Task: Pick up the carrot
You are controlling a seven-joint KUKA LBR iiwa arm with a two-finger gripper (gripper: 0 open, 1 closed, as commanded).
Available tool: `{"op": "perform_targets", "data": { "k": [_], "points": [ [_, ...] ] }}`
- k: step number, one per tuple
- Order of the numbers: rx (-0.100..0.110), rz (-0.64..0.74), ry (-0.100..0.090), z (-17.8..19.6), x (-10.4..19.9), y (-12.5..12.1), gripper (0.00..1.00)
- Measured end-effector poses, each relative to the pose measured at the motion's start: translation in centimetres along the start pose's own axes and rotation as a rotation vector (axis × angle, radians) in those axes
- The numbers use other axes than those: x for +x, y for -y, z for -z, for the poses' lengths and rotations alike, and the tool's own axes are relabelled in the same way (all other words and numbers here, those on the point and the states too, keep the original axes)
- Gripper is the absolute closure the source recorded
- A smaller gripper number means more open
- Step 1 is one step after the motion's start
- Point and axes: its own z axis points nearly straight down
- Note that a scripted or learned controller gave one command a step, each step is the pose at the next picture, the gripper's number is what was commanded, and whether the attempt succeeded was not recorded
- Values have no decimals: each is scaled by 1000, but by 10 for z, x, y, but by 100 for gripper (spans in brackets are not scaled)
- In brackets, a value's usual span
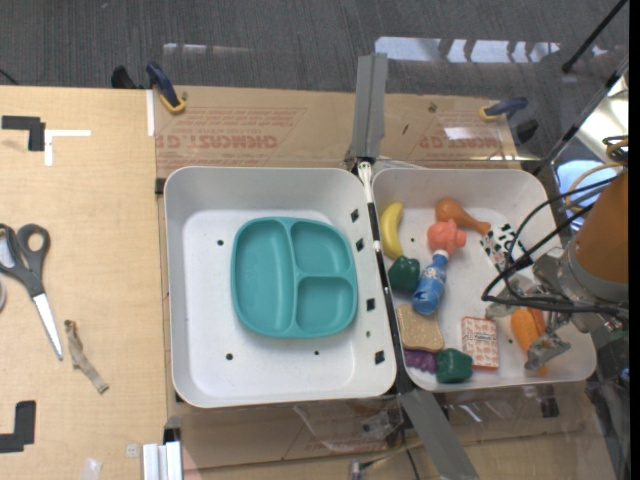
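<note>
1. The gripper [543, 346] was seen low over the right bin [470, 180], near its right wall, with the arm [606, 240] reaching in from the right under a tangle of black cables.
2. The carrot [524, 326] was spotted in the right part of that bin, an orange shape lying right against the gripper's metal parts (partly covered by them).
3. Whether the carrot was actually pinched could not be told; the fingers were too blurred and cluttered to be read as spread or pressed together.
4. Just left of the carrot, a small red-and-white box [481, 342] was noted on the bin floor.
5. Further left, a blue bottle [432, 282], a yellow banana [389, 230] and a dark green item [403, 274] were seen grouped near the divider.
6. A slice of bread [420, 330] and a green item [453, 366] were seen near the front wall.
7. In the left bin [190, 298], a teal divided plate [296, 277] was lying flat.
8. Scissors [33, 278] were lying on the bench, well apart from both bins.
</note>
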Motion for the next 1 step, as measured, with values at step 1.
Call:
{"op": "perform_targets", "data": {
  "k": [1],
  "points": [
    [0,267,1,1,6,11,0]
  ]
}}
